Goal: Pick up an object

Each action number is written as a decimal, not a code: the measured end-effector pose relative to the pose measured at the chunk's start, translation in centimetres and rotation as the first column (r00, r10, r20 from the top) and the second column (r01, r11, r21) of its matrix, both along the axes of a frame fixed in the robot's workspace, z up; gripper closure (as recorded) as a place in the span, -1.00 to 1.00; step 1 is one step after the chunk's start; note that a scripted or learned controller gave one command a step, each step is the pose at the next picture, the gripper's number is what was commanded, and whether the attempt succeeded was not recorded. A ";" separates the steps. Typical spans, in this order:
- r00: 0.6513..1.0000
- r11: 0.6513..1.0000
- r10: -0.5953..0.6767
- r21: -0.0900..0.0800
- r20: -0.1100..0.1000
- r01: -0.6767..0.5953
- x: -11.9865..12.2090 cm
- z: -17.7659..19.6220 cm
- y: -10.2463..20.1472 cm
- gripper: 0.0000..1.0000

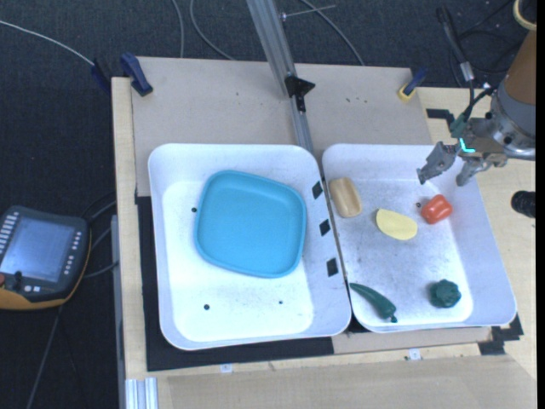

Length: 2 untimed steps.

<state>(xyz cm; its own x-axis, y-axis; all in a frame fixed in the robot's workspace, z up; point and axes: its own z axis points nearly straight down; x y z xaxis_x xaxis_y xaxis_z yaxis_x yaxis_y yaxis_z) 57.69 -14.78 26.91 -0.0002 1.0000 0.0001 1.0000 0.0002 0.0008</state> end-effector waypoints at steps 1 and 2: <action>1.000 1.000 0.000 0.000 0.000 0.000 0.0 0.0 0.0 -1.00; 1.000 1.000 0.000 0.001 -0.005 0.000 0.2 -6.0 -0.5 -1.00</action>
